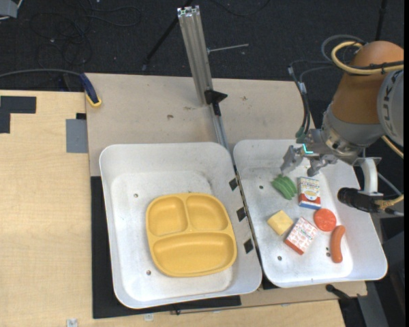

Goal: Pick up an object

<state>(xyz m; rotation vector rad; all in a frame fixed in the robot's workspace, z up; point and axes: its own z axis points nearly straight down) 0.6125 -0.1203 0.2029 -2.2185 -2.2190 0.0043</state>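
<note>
Nearest the camera, the left bin (123,278) carries a yellow tray (189,234) with three compartments, well off to the side of the gripper (304,159) and lower in the view. That gripper hangs over the far part of the right bin (368,268), its fingers spread apart with nothing between them (the teal-tinted tips stand clear above the bin floor). Just below it lies a green piece (283,186), tilted, and right beside that a small carton (309,191) with red and white print. Farther below the gripper come a red disc (325,219), a yellow block (280,222) and a red-and-white box (301,235), the box touching the block's corner. An orange sausage (337,243) lies lowest of the group, near the bin's outer side. Behind the gripper the arm (363,94) rises grey and orange. A metal post (198,53) stands on the bench beyond both bins.
</note>
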